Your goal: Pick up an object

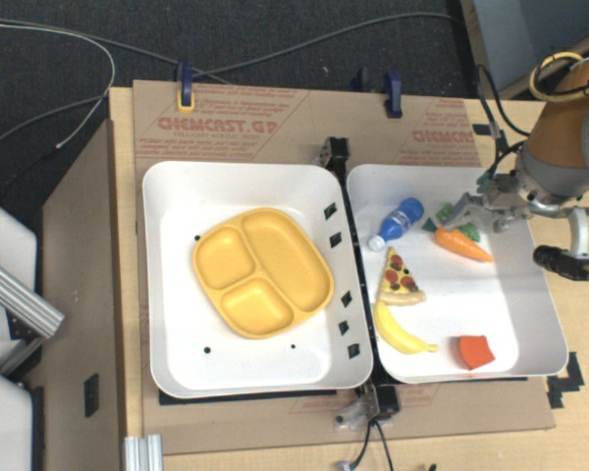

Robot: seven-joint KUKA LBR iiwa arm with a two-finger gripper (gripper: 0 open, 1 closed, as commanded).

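Note:
The right bin [530, 312] holds several toys: a blue bottle [400, 220] at its back left, an orange carrot [462, 243] with green leaves, a pizza slice [401, 279], a yellow banana [402, 331] and a red block [474, 351] at the front. My gripper [478, 211] hangs at the back right of this bin, just behind and above the carrot's leafy end. The grey arm with its orange band [560, 135] comes in from the right. Nothing is visibly held.
In the left bin [167, 263] lies a yellow divided plate [263, 272]. A black divider [346, 253] runs between the bins. Two clamps [186, 84] [394, 94] pin the cardboard sheet at the back. Cables trail over the dark floor behind.

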